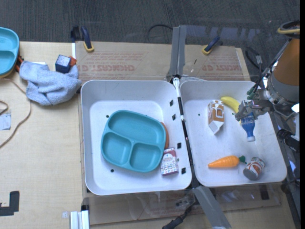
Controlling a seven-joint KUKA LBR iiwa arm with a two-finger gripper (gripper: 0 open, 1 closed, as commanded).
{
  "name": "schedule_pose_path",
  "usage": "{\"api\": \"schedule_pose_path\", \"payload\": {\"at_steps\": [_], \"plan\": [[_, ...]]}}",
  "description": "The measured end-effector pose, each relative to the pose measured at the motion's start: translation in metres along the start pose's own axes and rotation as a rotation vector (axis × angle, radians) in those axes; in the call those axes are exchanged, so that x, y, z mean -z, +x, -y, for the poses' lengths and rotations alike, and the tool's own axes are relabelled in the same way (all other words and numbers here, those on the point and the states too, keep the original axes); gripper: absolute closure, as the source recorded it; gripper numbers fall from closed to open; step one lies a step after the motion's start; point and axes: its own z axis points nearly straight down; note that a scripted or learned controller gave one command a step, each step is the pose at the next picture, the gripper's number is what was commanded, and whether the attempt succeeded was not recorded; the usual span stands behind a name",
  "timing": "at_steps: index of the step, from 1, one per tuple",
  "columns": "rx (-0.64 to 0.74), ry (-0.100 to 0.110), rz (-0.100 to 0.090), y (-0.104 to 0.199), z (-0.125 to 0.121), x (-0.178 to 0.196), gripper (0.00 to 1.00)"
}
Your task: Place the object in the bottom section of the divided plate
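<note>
Smooth matt plastic divided plate (133,140)

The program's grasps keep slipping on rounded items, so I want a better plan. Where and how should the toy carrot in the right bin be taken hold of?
Grip the carrot across its thicker orange body, near the green-topped end, coming straight down from above. It lies flat, roughly left to right, tapering to a point on the left, so closing across the narrow width should hold better. The can sits close by that end, so stay slightly toward the middle.

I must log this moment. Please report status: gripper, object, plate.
Gripper over right bin, at blue bottle. Divided plate in left bin, sections bare. Small carton beside plate.
</note>
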Motion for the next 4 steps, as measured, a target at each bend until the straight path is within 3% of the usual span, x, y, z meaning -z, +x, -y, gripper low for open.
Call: {"api": "schedule_pose_path", "payload": {"at_steps": [1,2,3,4], "plan": [[-0.026,0.001,0.000,0.058,-0.041,0.036,1.00],[-0.008,0.004,0.000,0.126,-0.003,-0.009,1.00],[0.017,0.003,0.001,0.237,0.035,-0.012,1.00],[0.017,0.003,0.001,0.237,0.035,-0.012,0.00]]}}
